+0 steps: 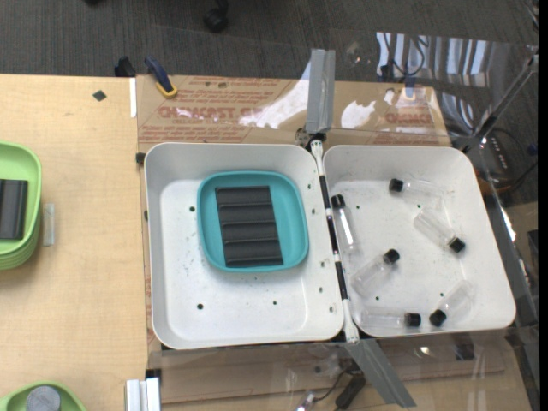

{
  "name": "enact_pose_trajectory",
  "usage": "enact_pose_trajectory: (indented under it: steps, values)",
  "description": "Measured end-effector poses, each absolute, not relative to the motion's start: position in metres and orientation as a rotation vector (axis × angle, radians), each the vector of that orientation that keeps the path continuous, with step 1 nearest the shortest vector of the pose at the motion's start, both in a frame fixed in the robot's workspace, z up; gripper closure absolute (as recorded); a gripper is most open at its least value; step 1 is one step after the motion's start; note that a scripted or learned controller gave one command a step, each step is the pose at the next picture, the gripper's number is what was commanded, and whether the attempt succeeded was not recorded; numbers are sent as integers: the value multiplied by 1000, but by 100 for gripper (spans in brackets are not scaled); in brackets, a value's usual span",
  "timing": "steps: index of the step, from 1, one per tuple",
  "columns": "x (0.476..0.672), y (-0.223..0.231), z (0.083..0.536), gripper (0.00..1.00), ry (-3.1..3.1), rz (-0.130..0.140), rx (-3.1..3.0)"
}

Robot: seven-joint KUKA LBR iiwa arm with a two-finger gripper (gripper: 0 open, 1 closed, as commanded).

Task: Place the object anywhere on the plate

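Note:
A teal square plate [294, 223] lies in the left white bin [244, 306], towards its upper middle. A dark grey ribbed block [248, 224] rests flat on the plate and covers most of its centre. In the right white bin [381, 217] lie several clear plastic tubes with black caps. One tube [342, 223] lies along the bin's left wall, and another tube [438, 231] lies on the right. Two black caps [425, 318] sit near the front wall.
A stack of green plates [19, 221] with a dark item sits at the left edge of the wooden bench [77, 298]. Cardboard [223, 110] and a grey metal post [319, 97] lie behind the bins. A blue and yellow tool [161, 77] lies at the back.

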State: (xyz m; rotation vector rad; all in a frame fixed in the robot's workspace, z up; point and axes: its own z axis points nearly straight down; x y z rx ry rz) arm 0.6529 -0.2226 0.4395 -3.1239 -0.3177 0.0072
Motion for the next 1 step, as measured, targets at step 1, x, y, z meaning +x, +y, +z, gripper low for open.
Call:
enact_pose_trajectory:
  steps: [1]
  values:
    - [653, -223, 440, 0, -317, 7, -3124]
